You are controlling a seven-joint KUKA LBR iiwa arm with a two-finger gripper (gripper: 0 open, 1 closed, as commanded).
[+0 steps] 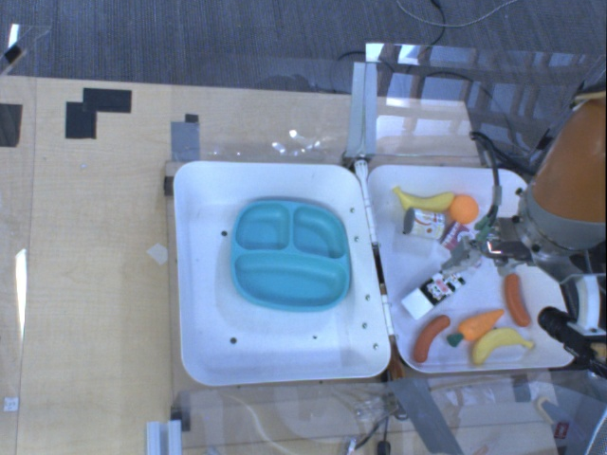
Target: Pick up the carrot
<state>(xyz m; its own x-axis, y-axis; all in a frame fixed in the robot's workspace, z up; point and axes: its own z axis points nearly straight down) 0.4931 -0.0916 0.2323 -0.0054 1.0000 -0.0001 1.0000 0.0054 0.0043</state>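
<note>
The carrot point(480, 324), orange with a small green end, lies near the front of the right bin point(383, 186). It sits between a red sausage point(430, 336) and a yellow banana point(501, 345). My gripper point(468, 252) hangs over the middle of that bin, above the end of a white box point(432, 294). It is behind and slightly left of the carrot, and apart from it. The grey arm with its orange band reaches in from the right.
A second banana point(424, 199), an orange ball point(463, 209) and a small packet point(427, 223) sit at the back of the right bin. Another sausage point(515, 299) lies right of the gripper. The left bin point(199, 330) holds a blue divided plate point(289, 254).
</note>
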